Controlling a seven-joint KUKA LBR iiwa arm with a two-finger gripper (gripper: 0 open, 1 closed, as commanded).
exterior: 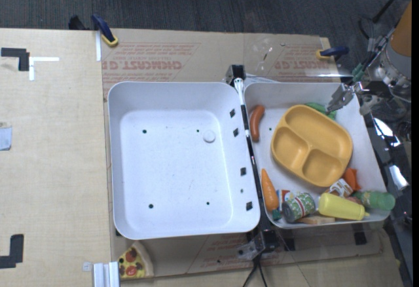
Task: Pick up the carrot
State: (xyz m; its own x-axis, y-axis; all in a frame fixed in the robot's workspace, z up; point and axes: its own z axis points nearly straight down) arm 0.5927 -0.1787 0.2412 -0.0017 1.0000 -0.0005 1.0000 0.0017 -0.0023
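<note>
Two shallow white plastic bins sit side by side on the bench; the left bin (131, 213) carries only a small pale round disc (209, 137), the right bin (308, 95) holds all the goods.

Item, task object: orange tapered carrot (269, 190), lying lengthwise along the right bin's left wall, toward the near corner, its lower end close to a small printed tin can (299, 205).

Item: reddish-orange sausage-shaped piece (255, 121), further up the same wall, well apart from the carrot and easily mistaken for it.

Item: yellow three-compartment plastic tray (311, 145), mid-bin, tilted. A yellow squeeze bottle (341, 207) and a green bottle (375, 200) lie along the near wall.

Item: two-finger gripper (345, 97), at the far right corner of the right bin, above the tray's upper edge. Its closure cannot be told from this angle, and nothing is visibly held.

Status: approach step, grasp not yet begun. The next move likely calls for travel across the tray to the near left corner, then a descent aligned across the carrot's width, with care for the bin wall just beside it.
</note>
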